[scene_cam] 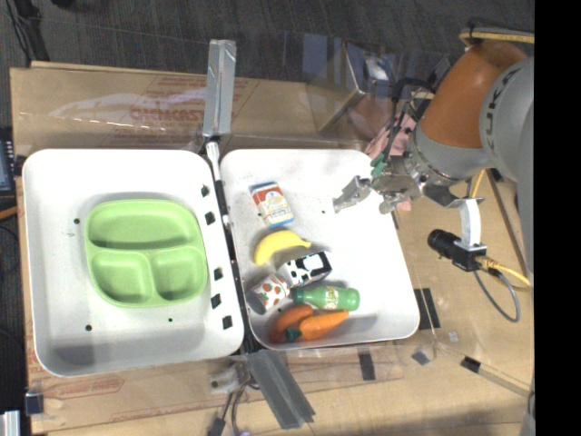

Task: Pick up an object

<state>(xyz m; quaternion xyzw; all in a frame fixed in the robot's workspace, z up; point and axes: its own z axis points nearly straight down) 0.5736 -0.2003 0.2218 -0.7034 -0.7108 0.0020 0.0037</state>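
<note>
Hanging over the far right corner of the right bin (381, 321), the gripper (368, 192) holds nothing, and its fingers look open. The toys sit in a bunch to its left and nearer: a small box (271, 203) closest, then a banana (280, 244), a bottle (327, 298) and a carrot (318, 325). The box's long side runs far to near. The arm should go left to reach it.

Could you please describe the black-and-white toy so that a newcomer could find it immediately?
Look in the right-hand shallow white bin, at the cluster near its front-left corner. The small black-and-white cow-patterned toy lies just below the yellow banana and above the green bottle; nothing else there is patched black and white.
</note>
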